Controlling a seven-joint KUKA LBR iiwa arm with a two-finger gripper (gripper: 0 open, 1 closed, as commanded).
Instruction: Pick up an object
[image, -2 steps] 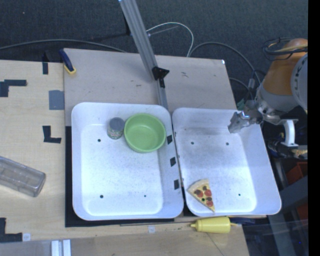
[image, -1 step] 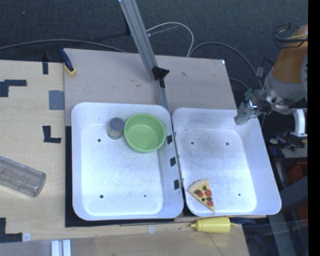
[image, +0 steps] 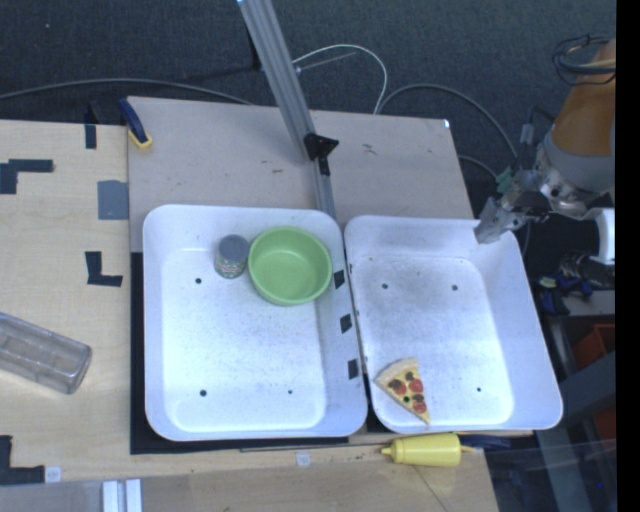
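Note:
A green bowl sits at the back of the left bin, with a small grey can touching its left side. A toy pizza slice lies near the front left corner of the right bin. My gripper hangs over the back right corner of the right bin, far from the pizza slice. Nothing shows between its fingertips.
A yellow bottle lies on the bench just in front of the right bin. A clear plastic container lies at the far left. A metal pole slants up behind the bins. Cables run behind the board.

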